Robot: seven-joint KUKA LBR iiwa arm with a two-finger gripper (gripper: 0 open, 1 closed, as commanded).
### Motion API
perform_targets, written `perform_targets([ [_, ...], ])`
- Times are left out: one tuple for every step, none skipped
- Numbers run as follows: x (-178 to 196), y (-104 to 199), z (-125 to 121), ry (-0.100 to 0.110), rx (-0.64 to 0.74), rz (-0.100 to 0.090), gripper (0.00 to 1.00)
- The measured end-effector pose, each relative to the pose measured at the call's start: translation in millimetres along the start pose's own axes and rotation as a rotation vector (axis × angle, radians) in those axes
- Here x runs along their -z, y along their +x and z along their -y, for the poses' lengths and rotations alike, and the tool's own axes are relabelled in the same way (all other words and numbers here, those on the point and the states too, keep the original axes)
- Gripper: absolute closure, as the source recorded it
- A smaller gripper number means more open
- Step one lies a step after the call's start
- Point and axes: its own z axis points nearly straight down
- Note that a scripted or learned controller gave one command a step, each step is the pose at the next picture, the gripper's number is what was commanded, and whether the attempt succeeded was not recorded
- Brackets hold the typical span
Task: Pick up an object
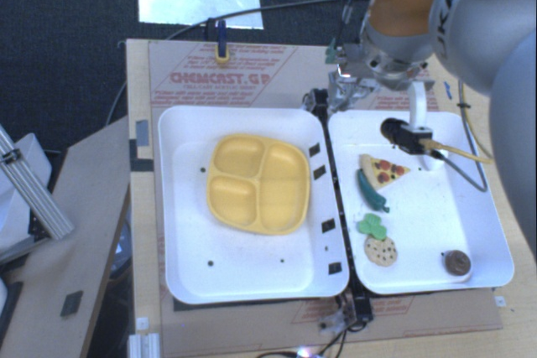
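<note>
The bench (143, 205) carries a brown board (252, 75) printed with red lettering. Two white bins sit on it side by side, touching: the left bin (189, 264) and the right bin (487, 256).

A pizza slice (384, 170), green pepper (370, 189), broccoli (371, 225), cookie (380, 251) and brown disc (457, 262) lie flat in the right bin (487, 222).

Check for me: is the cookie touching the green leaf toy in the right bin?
Touching, or nearly so. The camera view shows the cookie directly below the green leaf toy, with no white bin floor between them.
</note>
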Motion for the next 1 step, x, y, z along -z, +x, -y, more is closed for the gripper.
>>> perform_targets([
  [-0.7, 50.6, 5.0, 0.0, -0.001, 0.0, 1.0],
])
